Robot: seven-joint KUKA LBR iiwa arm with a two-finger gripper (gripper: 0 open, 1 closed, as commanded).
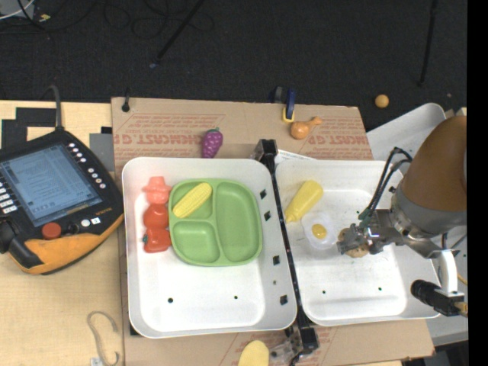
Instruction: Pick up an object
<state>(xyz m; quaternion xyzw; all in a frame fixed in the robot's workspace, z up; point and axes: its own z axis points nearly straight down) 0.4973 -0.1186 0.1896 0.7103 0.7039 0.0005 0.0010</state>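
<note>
So we've got the arm (435, 181) reaching into the right bin (351, 300) from the right side, and the tool (357, 241) is sitting low over the middle of that bin, right next to a small clear cup with something yellow in it (317, 231). There's a brownish lump at the tool's tip but we honestly can't tell whether that's an object or part of the tool itself, and we can't tell its grip state either, it's too small and dark there. Also in the right bin, a yellow toy corn-ish piece (303, 199) lies tilted near the upper left corner, just beside the cup. Over in the left bin (198, 296) there's a green divided plate (221, 231) with a yellow corn cob (191, 199) in its top left compartment, and a red and pink toy (155, 216) lying along the plate's left edge. Outside the bins, on the cardboard behind them, we see a purple bunch of grapes (212, 142) and an orange pear-like toy (303, 127). A teach pendant (53, 197) rests on the table well off to the left, and a yellow thing (253, 353) peeks in at the bottom edge below the bins.
</note>
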